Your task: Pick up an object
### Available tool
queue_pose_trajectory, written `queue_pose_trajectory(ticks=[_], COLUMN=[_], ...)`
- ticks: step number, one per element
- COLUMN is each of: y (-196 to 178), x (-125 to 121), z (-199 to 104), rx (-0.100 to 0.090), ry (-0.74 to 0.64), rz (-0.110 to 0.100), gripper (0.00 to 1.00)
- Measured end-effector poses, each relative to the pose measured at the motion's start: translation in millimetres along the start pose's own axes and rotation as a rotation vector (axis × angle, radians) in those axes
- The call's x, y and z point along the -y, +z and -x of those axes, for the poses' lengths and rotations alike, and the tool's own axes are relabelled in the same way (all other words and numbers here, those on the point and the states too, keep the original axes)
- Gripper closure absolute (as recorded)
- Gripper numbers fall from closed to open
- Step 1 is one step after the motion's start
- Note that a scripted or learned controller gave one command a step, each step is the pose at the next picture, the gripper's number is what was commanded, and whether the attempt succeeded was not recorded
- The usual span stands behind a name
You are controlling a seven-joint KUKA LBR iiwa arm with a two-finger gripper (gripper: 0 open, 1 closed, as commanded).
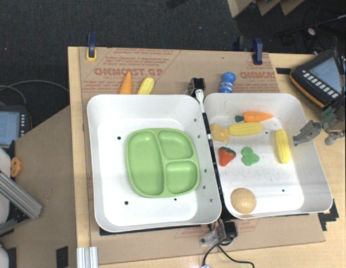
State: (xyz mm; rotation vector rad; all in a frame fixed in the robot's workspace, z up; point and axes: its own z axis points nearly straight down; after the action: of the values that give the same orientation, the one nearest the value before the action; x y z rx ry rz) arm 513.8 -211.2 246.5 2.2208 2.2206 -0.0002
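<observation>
From above, the gripper [307,132] sits at the right bin's [312,197] right rim; whether it is apart or together cannot be told, and it holds nothing. Just to its left a corn cob [282,146] lies with its long axis running up-down in the view. A second cob [245,129] lies crosswise below a carrot [256,116]. The left bin [106,149] bears a green tray [162,162]. Both bins rest on a brown board [134,63] over dark carpet [78,15].

board [162,66] | red print "CHEMCAST GP" | repeated at right, partly hidden
</observation>
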Motion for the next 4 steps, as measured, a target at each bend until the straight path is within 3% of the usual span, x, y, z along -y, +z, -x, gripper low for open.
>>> queue_pose_trajectory(ticks=[1, 2, 3, 4], y=[168.4, 162.4, 160.9, 151.1], x=[-26.5, -109.9, -51.8, -52.7], z=[-13.5, 6.0, 7.5, 10.8], rx=[-0.002, -0.011, -0.011, -0.002], ry=[-0.002, -0.006, -0.004, -0.003], rz=[-0.002, -0.003, -0.002, 0.001], gripper=[0.0, 0.0, 0.0, 1.0])
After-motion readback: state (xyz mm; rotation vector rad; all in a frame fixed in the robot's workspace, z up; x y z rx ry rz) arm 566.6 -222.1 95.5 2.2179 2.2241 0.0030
